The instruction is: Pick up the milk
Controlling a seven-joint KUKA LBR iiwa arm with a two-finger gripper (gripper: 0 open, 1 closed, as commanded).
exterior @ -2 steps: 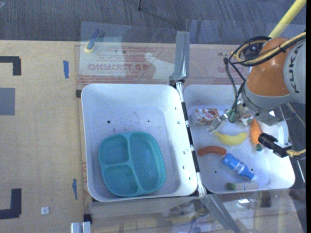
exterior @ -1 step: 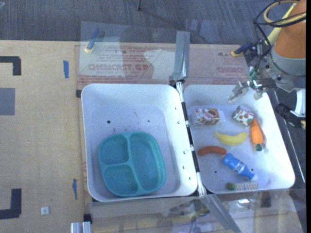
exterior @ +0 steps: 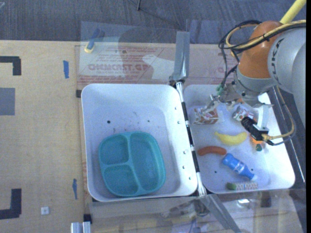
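The milk is a small white carton with red print, lying in the upper left part of the right bin. My gripper hangs just above and to the right of it, under the grey wrist with the orange band. The gripper's tip is close to the carton's upper edge; whether they touch is unclear. Nothing is seen lifted off the bin floor.
In the right bin lie another white packet, a yellow banana, a red sausage, a blue bottle, a small orange piece and a small green piece. The left bin holds a teal divided plate.
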